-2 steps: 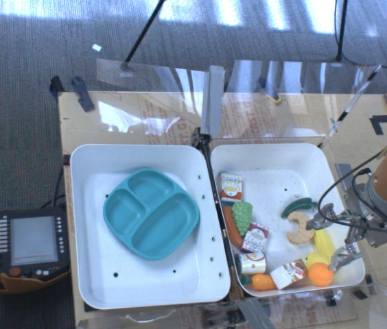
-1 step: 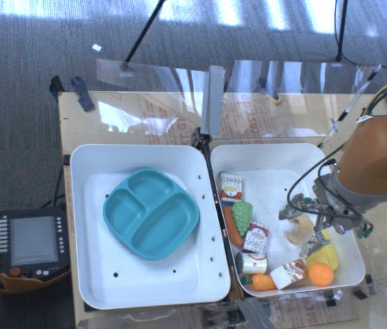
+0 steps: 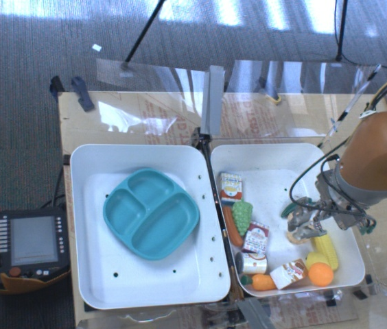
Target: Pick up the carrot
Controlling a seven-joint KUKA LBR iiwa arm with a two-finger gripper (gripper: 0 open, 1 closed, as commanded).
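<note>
Two white bins [image 3: 84, 184] sit below me. My gripper [image 3: 302, 223] hangs in the right one; grip state, I cannot tell. Left of the fingers lies the carrot [image 3: 232, 226], long axis running near-to-far, against the bin's left wall.

We see two bins [image 3: 84, 184] of smooth white plastic with a slight sheen, the left one bearing a glossy teal plastic plate [image 3: 151, 212], and above them a clear, shiny sheet [image 3: 180, 94] that throws back bright glare over the brown, board-like bench top [image 3: 77, 125]. At the lower right, the carrot [image 3: 232, 229] and the orange [image 3: 320, 274] look like smooth moulded plastic, the small cartons [image 3: 230, 186] like printed card. The floor [image 3: 36, 40] at the upper left looks like matt, ribbed grey carpet.
</note>
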